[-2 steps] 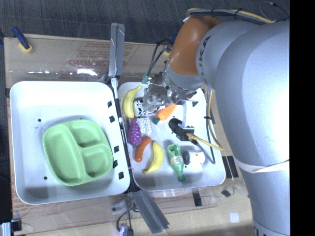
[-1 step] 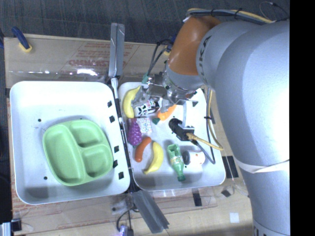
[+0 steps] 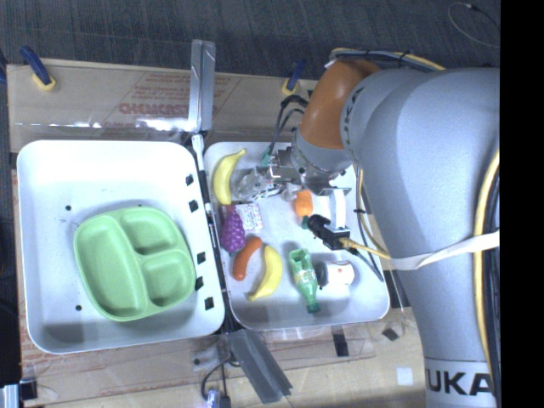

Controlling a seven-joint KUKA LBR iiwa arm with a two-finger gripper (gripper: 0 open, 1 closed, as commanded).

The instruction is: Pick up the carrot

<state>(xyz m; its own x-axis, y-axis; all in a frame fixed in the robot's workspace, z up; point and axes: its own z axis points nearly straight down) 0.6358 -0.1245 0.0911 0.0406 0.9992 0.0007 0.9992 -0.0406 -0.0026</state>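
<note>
While the arm [image 3: 425, 185] reaches over the right bin [image 3: 374, 308], its gripper [image 3: 255, 183] hangs low above that bin's upper part; whether it is apart or together cannot be told. The carrot [image 3: 246, 257] lies below the gripper, free of it, between purple grapes [image 3: 232, 230] and a lower banana [image 3: 269, 273]. A second banana [image 3: 224, 175] lies just left of the gripper. A green bottle [image 3: 304, 279] lies lower right. Far left, a green divided plate [image 3: 136, 262] rests in the left bin [image 3: 51, 168].

Carrot [image 3: 245, 258] between grapes [image 3: 232, 230], banana [image 3: 268, 273]
</note>
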